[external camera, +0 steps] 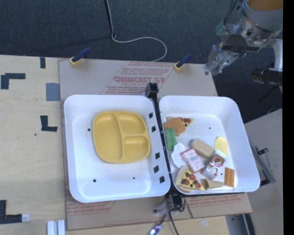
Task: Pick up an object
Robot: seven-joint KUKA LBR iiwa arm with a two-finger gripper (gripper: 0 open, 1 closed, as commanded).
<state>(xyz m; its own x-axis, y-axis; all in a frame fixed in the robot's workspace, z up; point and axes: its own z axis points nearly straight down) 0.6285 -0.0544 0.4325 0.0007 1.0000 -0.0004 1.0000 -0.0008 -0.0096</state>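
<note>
Hanging high over the dark floor past the bench's far right corner, the gripper [219, 58] sits well apart from both bins, with nothing visibly in it; from this angle it cannot be told whether it is open or closed. The grey arm [257, 20] enters from the upper right, its orange band [264, 3] at the top edge. The things to pick all lie in the right bin [239, 119], crowded toward its near-left part. A pizza slice [178, 123] lies by the divider, with a green piece [170, 137] just below it. A white packet [177, 153] touches a red-and-white packet [192, 159], and a tan block [202, 148] lies just right of those. A yellow piece [221, 146] rests near the right wall. A small carton [213, 166] stands tilted beside an orange cracker [228, 176]. A second pizza slice [188, 179] lies at the near edge, with a tan wedge [212, 184] against it. The left bin [76, 137] holds a yellow divided plate [121, 137], lying flat and a little toward the far side. Both bins rest on a cardboard sheet [133, 78], pinned at its far edge by two blue-and-yellow clamps [80, 55]. A white cable [138, 40] loops across the dark floor behind the sheet.
</note>
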